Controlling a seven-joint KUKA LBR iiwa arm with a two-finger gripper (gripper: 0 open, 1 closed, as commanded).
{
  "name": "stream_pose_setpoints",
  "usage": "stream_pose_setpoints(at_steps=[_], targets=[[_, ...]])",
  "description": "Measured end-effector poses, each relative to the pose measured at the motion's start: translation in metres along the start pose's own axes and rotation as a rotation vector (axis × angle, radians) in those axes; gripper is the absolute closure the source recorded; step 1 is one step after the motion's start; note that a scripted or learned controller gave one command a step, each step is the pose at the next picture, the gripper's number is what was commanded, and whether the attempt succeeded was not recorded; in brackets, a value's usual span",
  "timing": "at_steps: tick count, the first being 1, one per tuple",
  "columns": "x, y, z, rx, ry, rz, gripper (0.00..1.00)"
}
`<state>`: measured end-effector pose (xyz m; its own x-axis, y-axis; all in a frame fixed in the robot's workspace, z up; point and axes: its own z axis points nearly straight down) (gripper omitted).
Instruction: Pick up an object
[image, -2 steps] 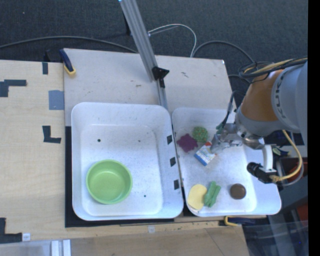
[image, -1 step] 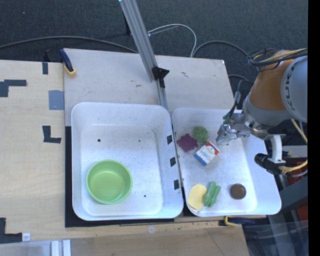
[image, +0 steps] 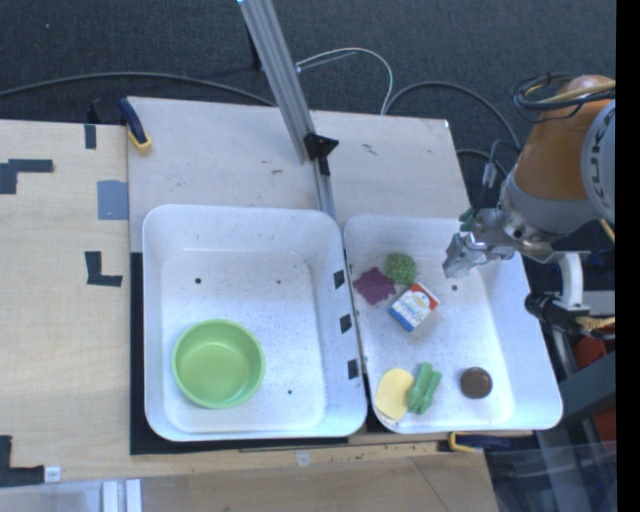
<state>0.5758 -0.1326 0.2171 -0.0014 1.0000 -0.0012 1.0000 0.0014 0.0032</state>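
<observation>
The tool (image: 462, 256) hangs over the upper right part of the right bin (image: 520, 330), reaching in from the arm (image: 560, 170) on the right. Whether it is released or clenched cannot be told from this angle — nothing shows between its tips.

Just left of the tool lies a green ball (image: 401, 267), with a purple piece (image: 374, 286) touching it further left. Below and left of the tool, near it, a small carton (image: 413, 307) lies tilted. Well below the tool, near the bin's front wall, sit a brown ball (image: 475, 382), a green pod (image: 424, 388) and a yellow piece (image: 394, 392) — the pod resting against the yellow one.

Far to the tool's left, the left bin (image: 240, 240) holds a green bowl (image: 218, 363) in its front corner. Both bins stand on the surface (image: 220, 150).
</observation>
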Motion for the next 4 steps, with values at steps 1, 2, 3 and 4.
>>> stream_pose_setpoints(at_steps=[1,2,3,4], targets=[[0.051,0.007,0.008,0.005,0.002,-0.004,1.00],[0.100,0.014,-0.002,0.004,0.003,-0.005,1.00],[0.152,0.023,0.002,0.005,0.003,-0.006,1.00],[0.204,0.027,0.008,0.005,0.002,-0.005,1.00]])
